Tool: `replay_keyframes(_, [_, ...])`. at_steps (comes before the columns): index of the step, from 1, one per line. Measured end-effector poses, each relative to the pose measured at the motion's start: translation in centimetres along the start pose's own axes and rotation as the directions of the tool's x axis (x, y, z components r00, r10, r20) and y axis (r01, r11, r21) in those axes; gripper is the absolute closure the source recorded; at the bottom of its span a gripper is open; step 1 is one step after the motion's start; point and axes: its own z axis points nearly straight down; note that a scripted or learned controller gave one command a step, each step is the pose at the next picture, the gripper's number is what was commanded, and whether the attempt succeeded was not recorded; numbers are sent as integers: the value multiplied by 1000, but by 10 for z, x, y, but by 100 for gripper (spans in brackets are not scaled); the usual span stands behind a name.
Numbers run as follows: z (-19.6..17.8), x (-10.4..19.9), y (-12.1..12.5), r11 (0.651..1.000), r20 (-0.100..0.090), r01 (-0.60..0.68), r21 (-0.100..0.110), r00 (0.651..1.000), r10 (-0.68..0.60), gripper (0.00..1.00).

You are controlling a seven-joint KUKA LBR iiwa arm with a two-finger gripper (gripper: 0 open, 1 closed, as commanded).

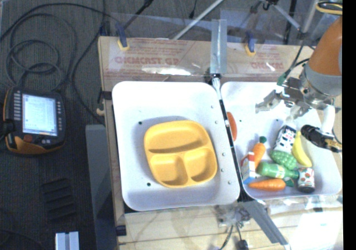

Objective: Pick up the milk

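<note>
Several toys crowd the milk carton (pixel 286 138) in the right bin (pixel 245 99), banana (pixel 302 151) just beside it; pincer (pixel 283 99) hovers above, spread state not discernible, so a vertical, centred descent is advised.

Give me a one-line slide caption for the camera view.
Gripper poised above the milk in the right bin of toy food; yellow tray sits in the left bin.

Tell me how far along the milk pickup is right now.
Nothing looks done yet: the milk carton lies in the right bin among the banana and toy vegetables. In hand: the claw hovers just above the carton. Left: descend, grip, lift.
</note>
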Motion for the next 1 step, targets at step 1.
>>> replay_keyframes(1, [-54, -10, -30, 998, -1, -69, 1, 998, 69, 0])
